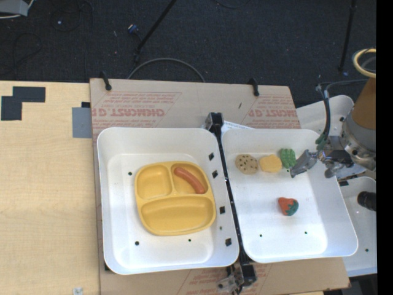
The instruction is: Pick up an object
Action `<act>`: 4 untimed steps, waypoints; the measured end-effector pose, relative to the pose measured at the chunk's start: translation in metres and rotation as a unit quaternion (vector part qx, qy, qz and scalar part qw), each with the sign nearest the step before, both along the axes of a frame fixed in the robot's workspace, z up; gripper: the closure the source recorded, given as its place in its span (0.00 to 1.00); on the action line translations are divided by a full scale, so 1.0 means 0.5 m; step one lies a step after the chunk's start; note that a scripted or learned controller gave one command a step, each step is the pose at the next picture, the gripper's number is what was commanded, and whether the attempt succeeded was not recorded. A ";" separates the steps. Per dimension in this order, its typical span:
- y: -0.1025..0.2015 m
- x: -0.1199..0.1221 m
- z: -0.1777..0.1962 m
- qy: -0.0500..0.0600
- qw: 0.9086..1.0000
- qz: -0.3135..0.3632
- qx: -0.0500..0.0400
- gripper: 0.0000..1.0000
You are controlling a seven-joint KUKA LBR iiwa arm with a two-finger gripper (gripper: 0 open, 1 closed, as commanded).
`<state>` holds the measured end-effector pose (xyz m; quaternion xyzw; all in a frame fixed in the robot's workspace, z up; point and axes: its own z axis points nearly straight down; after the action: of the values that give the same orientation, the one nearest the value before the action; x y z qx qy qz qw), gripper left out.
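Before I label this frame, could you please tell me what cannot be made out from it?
- End effector, camera view: small and dark at the right bin's edge; finger state unreadable.
- Arm: cut off by the frame's right side.
- Green item: too small to identify; contact with the end effector unclear.
- Red and green item: too small to identify.
- Cardboard lettering: mirrored and faint.

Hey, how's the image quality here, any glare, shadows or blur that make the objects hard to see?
In the camera view the lighting is even and soft; the white bins look bright but not blown out. The sausage on the yellow tray, cookie and strawberry read clearly, with faint shadows. The gripper at the right looks slightly soft.
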<state>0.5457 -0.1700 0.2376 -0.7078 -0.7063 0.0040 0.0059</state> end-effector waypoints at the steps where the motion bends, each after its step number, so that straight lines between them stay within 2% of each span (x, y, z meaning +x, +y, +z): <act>1: 0.000 0.005 0.013 -0.006 1.000 0.001 -0.001 0.00; 2: 0.011 -0.002 -0.114 -0.003 1.000 0.001 0.000 0.00; 3: -0.007 0.002 -0.227 -0.004 1.000 0.001 0.000 0.00; 4: -0.006 0.001 -0.304 -0.005 1.000 0.001 -0.001 0.00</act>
<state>0.5461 -0.1731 0.0857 -0.7074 -0.7068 0.0010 0.0018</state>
